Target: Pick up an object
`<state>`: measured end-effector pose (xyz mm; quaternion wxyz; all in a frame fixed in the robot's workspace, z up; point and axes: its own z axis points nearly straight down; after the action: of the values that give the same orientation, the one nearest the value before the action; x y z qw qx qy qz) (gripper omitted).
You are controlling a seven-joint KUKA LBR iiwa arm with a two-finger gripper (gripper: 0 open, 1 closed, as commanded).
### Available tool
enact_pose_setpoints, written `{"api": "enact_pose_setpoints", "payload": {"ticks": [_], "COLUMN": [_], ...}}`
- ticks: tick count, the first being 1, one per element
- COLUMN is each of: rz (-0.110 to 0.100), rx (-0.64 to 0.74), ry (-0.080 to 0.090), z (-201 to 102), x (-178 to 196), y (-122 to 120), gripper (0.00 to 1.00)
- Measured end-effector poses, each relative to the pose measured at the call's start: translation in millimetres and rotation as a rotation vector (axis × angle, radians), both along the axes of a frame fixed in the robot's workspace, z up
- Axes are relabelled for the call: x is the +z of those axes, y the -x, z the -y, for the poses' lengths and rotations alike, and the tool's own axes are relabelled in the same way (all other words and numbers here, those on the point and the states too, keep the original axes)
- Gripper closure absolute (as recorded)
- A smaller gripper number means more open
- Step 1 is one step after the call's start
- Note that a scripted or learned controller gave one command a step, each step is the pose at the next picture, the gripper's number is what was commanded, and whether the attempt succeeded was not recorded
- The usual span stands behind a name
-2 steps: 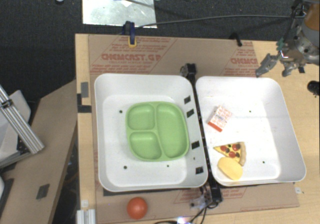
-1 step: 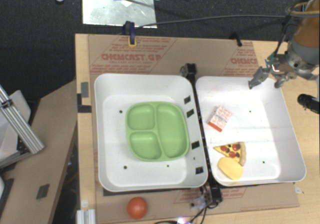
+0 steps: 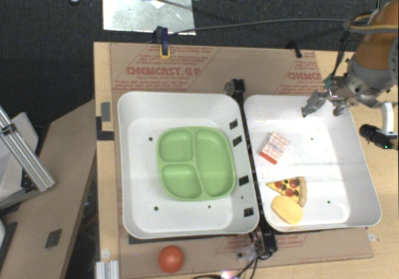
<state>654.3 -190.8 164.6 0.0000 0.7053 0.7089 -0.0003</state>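
In the right bin (image 3: 349, 165) lie a small red and white carton (image 3: 274, 147), a pizza slice toy (image 3: 290, 187) and a yellow lemon-like piece (image 3: 287, 210) touching the slice's near side. My gripper (image 3: 324, 104) hangs over the bin's far right corner, well away from those objects. Its two fingers are spread apart and nothing sits between them.
The left bin (image 3: 134, 147) holds a green three-compartment plate (image 3: 195, 162). A red ball (image 3: 171, 258) rests on the bench in front of the left bin. A black divider strip (image 3: 244, 147) runs between the bins. A blue clamp (image 3: 162, 38) sits at the bench's far edge.
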Motion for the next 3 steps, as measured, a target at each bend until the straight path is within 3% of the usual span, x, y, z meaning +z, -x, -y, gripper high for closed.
{"api": "enact_pose_setpoints", "payload": {"ticks": [1, 2, 3], "rz": [0.0, 0.006, 0.009], "rx": [-0.001, 0.001, 0.001], "ry": [0.0, 0.002, 0.002], "z": [4, 5, 0], "x": [-61, -46, 19], "y": [-3, -5, -9], "gripper": [0.0, 1.0, 1.0]}}
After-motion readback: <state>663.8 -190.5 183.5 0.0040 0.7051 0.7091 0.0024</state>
